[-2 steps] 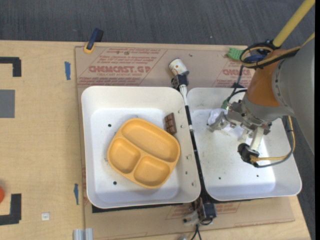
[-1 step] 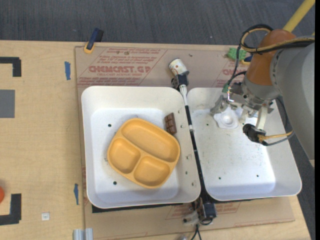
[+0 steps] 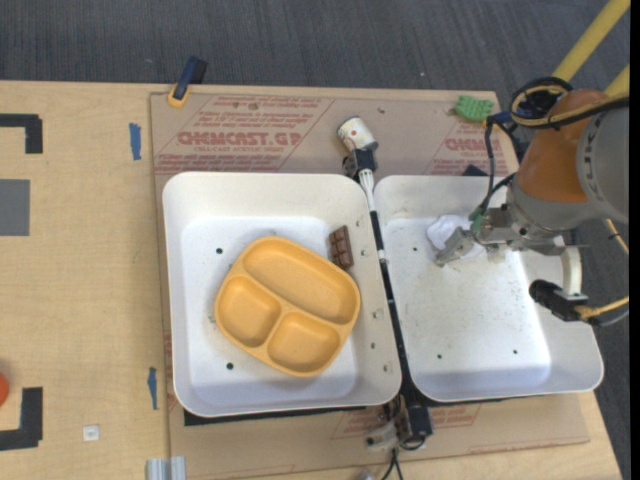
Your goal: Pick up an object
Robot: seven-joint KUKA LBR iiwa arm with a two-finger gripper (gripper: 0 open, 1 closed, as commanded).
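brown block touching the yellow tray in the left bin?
Cannot tell. In the camera view the brown block sits right at the yellow tray's upper right rim, with no plain gap or contact visible.

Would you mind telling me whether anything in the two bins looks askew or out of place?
The yellow divided tray lies skewed in the left bin, its edges at an angle to the bin's walls. A small brown object sits wedged at that bin's right wall beside the tray. In the right bin, a crumpled white object lies by the gripper.

Grey carpet floor lies beyond the light wooden bench.
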